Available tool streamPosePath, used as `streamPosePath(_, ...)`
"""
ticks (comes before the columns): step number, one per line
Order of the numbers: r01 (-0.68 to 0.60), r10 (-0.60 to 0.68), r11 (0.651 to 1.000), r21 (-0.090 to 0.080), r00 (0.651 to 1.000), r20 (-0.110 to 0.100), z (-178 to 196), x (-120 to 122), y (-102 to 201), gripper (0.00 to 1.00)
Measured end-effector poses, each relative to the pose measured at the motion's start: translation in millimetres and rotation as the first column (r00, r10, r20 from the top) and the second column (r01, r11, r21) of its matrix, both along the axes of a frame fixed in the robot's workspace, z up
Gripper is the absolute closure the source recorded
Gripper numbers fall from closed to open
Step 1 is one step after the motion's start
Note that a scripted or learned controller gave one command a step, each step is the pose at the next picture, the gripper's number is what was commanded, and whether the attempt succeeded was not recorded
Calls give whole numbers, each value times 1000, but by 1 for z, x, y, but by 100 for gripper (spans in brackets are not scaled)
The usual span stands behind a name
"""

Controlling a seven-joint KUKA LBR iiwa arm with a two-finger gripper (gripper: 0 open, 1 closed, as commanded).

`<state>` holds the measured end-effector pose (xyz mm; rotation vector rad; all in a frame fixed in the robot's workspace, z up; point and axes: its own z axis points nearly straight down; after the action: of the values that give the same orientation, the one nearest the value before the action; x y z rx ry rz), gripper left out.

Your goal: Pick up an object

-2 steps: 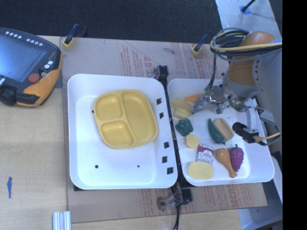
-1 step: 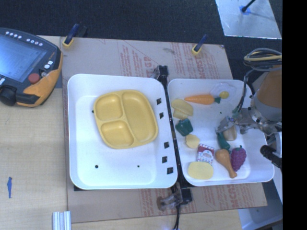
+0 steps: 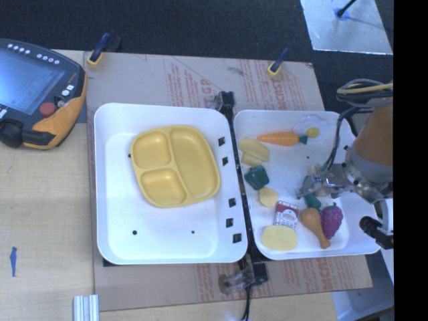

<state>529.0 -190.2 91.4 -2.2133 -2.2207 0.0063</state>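
A cardboard-covered bench (image 3: 200, 79) is standing on dark carpet (image 3: 200, 12); a smooth yellow divided plate (image 3: 175, 165) is lying in the left bin (image 3: 114, 233); plastic toy food is sitting in the right bin (image 3: 348, 246), the purple grapes (image 3: 332, 219) just beside the gripper (image 3: 314, 187); I cannot tell its grip.

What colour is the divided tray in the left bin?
Yellow; the divided tray shows plainly in the camera view.
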Motion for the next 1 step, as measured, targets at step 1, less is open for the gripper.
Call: streamPosePath(1,0,0,1000,-1,1000,3,11,2,-2,100)
